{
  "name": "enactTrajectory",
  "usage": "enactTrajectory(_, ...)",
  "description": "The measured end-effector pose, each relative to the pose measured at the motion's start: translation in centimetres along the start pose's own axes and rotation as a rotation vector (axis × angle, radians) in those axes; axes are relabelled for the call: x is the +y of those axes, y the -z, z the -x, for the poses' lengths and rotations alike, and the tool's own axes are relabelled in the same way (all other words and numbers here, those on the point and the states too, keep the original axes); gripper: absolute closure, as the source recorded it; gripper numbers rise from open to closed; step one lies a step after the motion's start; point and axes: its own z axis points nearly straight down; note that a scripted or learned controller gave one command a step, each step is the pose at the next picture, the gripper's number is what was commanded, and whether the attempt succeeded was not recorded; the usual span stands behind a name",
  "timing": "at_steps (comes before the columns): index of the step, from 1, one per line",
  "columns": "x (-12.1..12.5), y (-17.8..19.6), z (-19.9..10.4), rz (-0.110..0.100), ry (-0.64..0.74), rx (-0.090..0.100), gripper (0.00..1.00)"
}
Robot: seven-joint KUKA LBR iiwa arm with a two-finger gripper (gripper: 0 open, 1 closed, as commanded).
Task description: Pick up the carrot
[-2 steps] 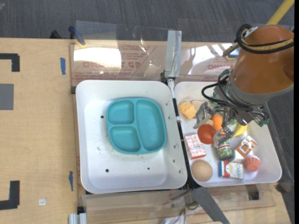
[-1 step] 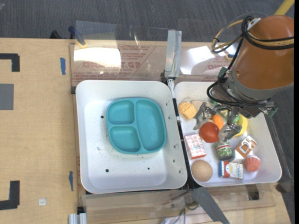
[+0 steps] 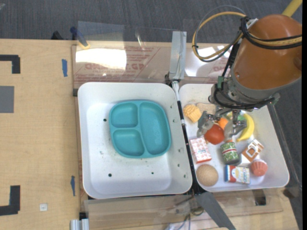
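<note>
Fingers [image 3: 207, 124] of the gripper [image 3: 219, 124] look spread around the carrot [image 3: 222, 122], just above the tomato [image 3: 214, 135]; I think squeeze slowly, then lift straight up.

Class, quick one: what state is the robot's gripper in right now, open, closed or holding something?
Gripper: low over the right bin, fingers spread either side of an orange piece, likely the carrot; open, not yet clamped on it.

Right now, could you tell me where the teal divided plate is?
In the camera view, the teal divided plate lies in the middle of the left bin, across the divider from the right bin where the gripper works.
</note>
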Motion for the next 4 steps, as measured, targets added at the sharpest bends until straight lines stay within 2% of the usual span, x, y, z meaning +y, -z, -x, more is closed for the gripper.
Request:
enactTrajectory(1, 3.7, 6.6, -5.1, -0.002, 0.303, 0.0, 1.0)
enactTrajectory(2, 5.2, -3.3, -0.8, 0.009, 0.131, 0.001, 1.0)
enactTrajectory(3, 2.6, 3.4, -6.3, 0.001, 0.394, 0.0, 1.0)
enactTrajectory(4, 5.6, -8.6, 0.0, 0.014, 0.497, -0.002, 1.0)
